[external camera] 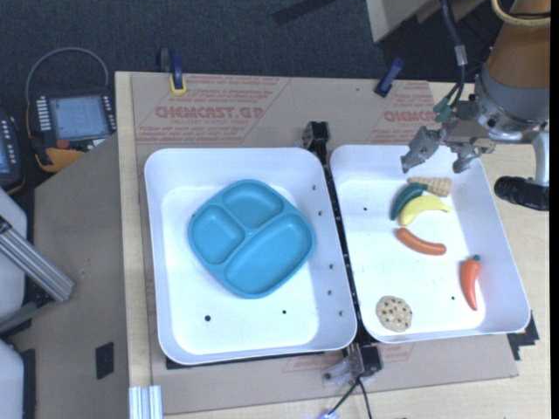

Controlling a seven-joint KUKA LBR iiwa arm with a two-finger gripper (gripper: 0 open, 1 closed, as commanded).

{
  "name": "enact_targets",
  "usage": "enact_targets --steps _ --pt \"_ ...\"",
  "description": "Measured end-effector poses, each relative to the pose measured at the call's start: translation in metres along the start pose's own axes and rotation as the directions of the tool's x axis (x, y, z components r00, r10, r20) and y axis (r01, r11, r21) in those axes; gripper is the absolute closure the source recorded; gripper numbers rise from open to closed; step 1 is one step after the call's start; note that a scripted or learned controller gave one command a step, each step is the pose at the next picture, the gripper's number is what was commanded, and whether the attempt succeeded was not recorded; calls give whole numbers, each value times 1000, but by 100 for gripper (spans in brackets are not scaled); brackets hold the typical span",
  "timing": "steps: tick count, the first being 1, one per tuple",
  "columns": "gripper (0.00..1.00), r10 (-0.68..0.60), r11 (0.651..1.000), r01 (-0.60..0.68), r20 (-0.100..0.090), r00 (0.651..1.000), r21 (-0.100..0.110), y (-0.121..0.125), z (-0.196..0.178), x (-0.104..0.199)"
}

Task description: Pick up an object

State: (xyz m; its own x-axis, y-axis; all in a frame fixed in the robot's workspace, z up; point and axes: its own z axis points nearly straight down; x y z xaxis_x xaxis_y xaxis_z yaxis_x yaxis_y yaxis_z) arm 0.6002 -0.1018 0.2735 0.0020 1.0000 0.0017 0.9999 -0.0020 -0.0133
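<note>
My gripper [442,157] hangs open over the far end of the right bin [498,225], its two fingers spread with nothing between them. Just below it lie a tan cracker [434,185], a yellow banana [425,207] and a green vegetable [403,201] close together. A red-orange sausage [422,242] lies a little nearer. An orange carrot [472,281] rests by the bin's right wall. A chocolate-chip cookie [394,312] sits near the bin's front edge.
The left bin [175,312] holds a blue divided plate [251,236] at its middle. A black clamp [315,135] sits between the bins at the back. The bench board [262,103] runs behind both bins.
</note>
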Motion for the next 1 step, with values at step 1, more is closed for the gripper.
enact_targets --steps 1 --pt "0 -2 1000 2 1 1000 -13 2 -7 0"
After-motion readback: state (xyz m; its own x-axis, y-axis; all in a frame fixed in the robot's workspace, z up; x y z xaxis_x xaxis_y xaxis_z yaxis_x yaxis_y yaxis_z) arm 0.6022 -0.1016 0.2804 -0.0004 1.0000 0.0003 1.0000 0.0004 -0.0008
